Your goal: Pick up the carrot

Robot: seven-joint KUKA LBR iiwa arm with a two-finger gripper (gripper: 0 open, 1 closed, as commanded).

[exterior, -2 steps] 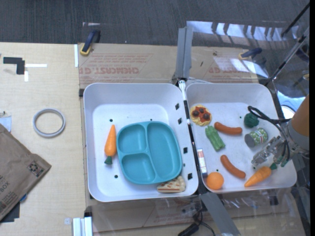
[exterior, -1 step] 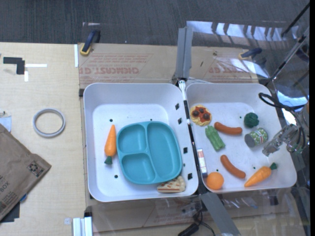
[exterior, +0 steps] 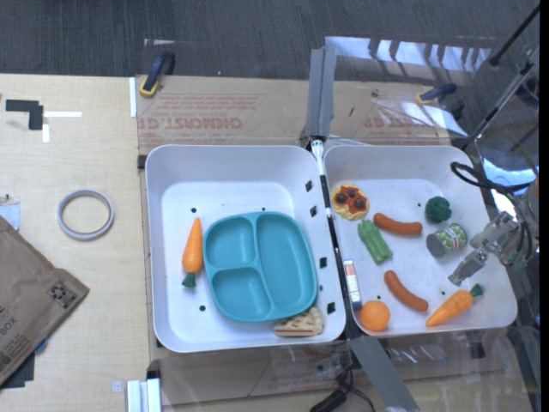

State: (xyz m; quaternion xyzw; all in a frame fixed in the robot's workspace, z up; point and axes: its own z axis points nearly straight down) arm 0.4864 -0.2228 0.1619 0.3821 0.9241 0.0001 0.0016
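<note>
Two carrots are in view. One carrot (exterior: 192, 247) lies upright along the left side of the left bin (exterior: 163, 230), beside the teal divided tray (exterior: 257, 266). The other carrot (exterior: 450, 307) lies at the front right corner of the right bin (exterior: 412, 178), its green top pointing right. My gripper (exterior: 477, 257) hovers at the right bin's right side, just above and to the right of that second carrot and beside the tin can (exterior: 446, 239). Nothing is seen held in it.
The right bin also holds a small pizza (exterior: 350, 201), two sausages (exterior: 397, 224) (exterior: 405, 290), a green vegetable (exterior: 374, 240), broccoli (exterior: 438, 209) and an orange (exterior: 374, 315). A waffle piece (exterior: 298, 323) lies by the tray's front edge. A tape ring (exterior: 85, 214) rests on the bench.
</note>
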